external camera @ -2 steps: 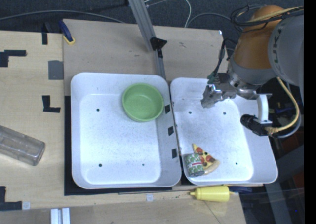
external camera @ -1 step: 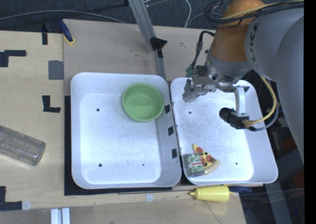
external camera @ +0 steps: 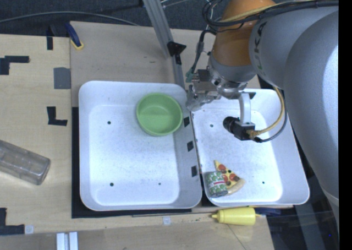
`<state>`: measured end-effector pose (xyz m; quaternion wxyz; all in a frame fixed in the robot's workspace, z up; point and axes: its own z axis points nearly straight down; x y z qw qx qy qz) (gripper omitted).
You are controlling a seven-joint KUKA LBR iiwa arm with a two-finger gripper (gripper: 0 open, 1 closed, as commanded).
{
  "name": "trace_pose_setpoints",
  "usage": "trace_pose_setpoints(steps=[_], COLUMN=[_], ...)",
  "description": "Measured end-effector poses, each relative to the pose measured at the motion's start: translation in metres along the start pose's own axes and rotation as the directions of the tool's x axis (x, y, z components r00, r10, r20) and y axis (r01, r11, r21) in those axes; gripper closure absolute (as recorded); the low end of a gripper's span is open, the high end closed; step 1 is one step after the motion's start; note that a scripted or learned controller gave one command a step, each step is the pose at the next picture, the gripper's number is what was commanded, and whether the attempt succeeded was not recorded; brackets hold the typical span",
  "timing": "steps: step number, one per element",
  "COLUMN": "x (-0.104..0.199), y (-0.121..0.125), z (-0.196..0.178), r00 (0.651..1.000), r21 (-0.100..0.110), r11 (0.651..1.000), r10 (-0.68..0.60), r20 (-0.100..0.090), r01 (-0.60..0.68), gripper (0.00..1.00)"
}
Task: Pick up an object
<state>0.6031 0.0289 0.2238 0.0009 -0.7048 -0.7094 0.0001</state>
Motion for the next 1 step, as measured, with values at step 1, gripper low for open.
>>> trace_pose_setpoints(steps=[1], x=[0.0564], y=[-0.0051], z=[-0.0124], r00=[1.000], r21=[0.000], r11=[1.000], r10=[-0.001], r20=[-0.001], r01=[0.001], gripper=[1.00])
